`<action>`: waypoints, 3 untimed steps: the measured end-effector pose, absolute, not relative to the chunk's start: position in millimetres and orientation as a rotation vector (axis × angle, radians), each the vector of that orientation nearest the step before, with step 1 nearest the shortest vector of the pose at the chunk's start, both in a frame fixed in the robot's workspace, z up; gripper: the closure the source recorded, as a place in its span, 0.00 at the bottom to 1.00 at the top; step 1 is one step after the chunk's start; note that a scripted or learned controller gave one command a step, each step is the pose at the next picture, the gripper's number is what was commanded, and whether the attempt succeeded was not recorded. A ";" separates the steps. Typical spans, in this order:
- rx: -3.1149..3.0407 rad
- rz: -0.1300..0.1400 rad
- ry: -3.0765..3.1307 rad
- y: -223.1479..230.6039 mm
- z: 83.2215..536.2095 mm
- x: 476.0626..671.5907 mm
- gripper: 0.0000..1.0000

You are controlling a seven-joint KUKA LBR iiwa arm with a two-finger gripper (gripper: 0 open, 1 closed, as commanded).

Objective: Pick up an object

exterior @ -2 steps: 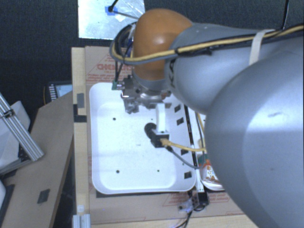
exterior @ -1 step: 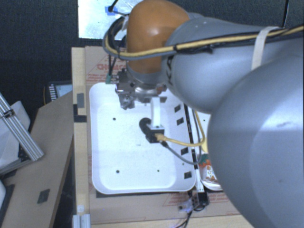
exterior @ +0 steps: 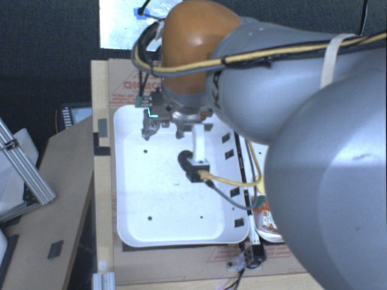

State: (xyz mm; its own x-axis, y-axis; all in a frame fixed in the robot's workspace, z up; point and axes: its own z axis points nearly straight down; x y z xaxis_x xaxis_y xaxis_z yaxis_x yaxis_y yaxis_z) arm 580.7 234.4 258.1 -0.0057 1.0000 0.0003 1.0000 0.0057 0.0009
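Grey arm with orange band hangs over shallow white bin (exterior: 157,222), near its far edge; end effector (exterior: 163,132) grip state: cannot tell.

The bench (exterior: 72,180) is a pale brown board surface, seen at a slant, with its left part bare apart from a few small dark patches. A flat sheet of brown cardboard with red print (exterior: 127,83) lies on it, running from the far edge toward the near edge. On that cardboard rests a shallow white bin (exterior: 130,222) with rounded corners, its floor marked by a few small dark dots. Just beside it toward the bench's right edge sits a second white bin (exterior: 269,231), mostly hidden beneath the arm; a small orange and white object (exterior: 264,215) lies in the visible corner, too hidden to identify.
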 end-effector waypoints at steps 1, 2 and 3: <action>2.209 0.030 2.223 228.4 545.7 559.9 0.00; 2.215 -0.001 2.230 234.5 534.7 501.9 0.00; 2.221 0.006 2.216 225.0 534.4 598.5 0.00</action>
